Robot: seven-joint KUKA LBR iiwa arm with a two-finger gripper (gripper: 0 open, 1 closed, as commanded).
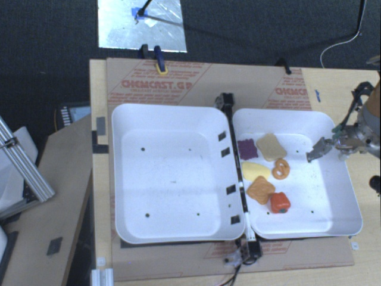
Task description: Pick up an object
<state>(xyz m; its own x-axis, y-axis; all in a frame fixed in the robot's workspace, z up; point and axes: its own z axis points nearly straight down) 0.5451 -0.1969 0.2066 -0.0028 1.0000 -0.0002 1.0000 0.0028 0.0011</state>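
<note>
The task looks to be at its beginning: no object is lifted yet. All the toy food pieces lie on the floor of the right bin, gathered near its left wall. There is a purple piece, a tan bread slice, a yellow piece, an orange ring, a brown-orange piece and a red pepper. The bread slice touches the purple piece, and the ring lies just beside the yellow piece. The brown-orange piece sits between the yellow piece and the pepper, very close to both. The left bin holds none of these pieces.

The end effector is over the right part of the right bin, near its right wall, and it points toward the group of pieces. It is well apart from the nearest ones, the ring and the bread slice. Nothing can be seen between its fingers, so it holds nothing. Whether it is open or closed cannot be told here, because it appears small and dark against the white bin.

What is left is almost the whole task, by this judgement: the arm must travel to the left over one piece, go down, close on it and lift it. The pieces lie tightly together, so a grasp on one may push its neighbours.
</note>
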